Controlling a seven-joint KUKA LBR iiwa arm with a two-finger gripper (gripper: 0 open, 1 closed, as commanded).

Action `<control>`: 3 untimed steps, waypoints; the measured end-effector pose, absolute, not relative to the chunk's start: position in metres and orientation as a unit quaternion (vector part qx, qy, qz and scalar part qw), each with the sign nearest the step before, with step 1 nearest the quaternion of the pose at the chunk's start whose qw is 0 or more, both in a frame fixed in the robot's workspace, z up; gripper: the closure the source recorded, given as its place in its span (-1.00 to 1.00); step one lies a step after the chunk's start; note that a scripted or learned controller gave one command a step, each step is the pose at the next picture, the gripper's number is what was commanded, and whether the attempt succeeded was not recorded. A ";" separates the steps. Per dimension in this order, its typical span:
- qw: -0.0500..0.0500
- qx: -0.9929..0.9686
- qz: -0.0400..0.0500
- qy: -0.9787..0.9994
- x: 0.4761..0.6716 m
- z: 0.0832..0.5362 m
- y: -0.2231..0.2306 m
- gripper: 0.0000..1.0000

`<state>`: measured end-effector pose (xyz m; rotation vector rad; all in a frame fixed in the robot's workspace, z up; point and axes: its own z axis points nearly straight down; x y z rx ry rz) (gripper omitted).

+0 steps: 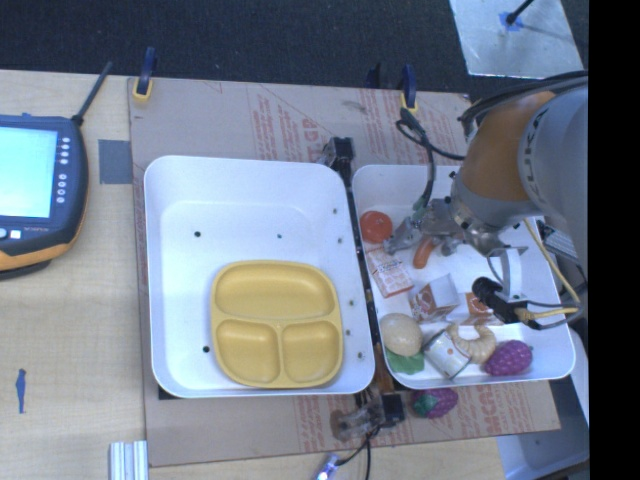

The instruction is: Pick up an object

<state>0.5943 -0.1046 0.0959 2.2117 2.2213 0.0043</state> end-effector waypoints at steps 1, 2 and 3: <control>-0.008 0.705 -0.012 0.709 0.646 0.092 -0.109 -1.00; -0.002 0.704 -0.005 0.710 0.649 0.103 -0.107 1.00; -0.001 0.705 -0.001 0.709 0.616 0.192 -0.010 1.00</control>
